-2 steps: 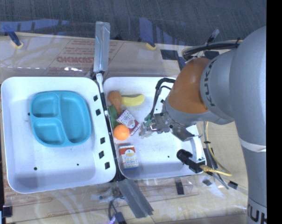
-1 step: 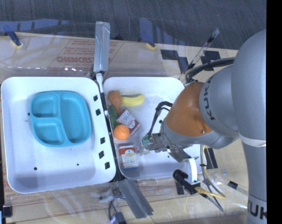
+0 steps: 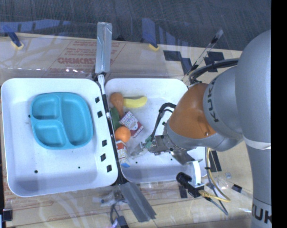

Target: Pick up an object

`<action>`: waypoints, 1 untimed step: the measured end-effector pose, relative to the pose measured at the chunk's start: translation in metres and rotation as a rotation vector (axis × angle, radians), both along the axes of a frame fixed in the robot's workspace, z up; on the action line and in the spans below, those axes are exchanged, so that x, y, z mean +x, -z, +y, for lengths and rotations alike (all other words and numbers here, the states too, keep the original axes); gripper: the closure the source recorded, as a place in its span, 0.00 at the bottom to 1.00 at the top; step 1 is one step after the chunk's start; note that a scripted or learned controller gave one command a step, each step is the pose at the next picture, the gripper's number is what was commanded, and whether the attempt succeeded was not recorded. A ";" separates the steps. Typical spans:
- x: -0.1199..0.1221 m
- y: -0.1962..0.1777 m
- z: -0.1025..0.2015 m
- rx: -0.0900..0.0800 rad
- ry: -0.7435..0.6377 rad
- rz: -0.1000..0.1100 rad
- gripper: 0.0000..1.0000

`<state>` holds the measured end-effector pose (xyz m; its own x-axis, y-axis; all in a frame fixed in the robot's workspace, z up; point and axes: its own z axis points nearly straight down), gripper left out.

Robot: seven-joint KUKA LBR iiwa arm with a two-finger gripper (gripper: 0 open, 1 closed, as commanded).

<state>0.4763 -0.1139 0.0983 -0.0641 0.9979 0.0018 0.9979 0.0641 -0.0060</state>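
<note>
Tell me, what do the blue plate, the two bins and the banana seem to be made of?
The blue plate looks like moulded plastic: one even colour, soft sheen, rounded dividers. The left bin and the right bin seem to be white plastic, smooth with rounded corners. The banana is probably a plastic toy, very evenly yellow, though real fruit cannot be excluded.
</note>
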 end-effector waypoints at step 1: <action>0.000 0.000 0.000 0.000 0.000 0.000 0.00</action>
<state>0.4763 -0.1139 0.0983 -0.0641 0.9979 0.0018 0.9979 0.0641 -0.0061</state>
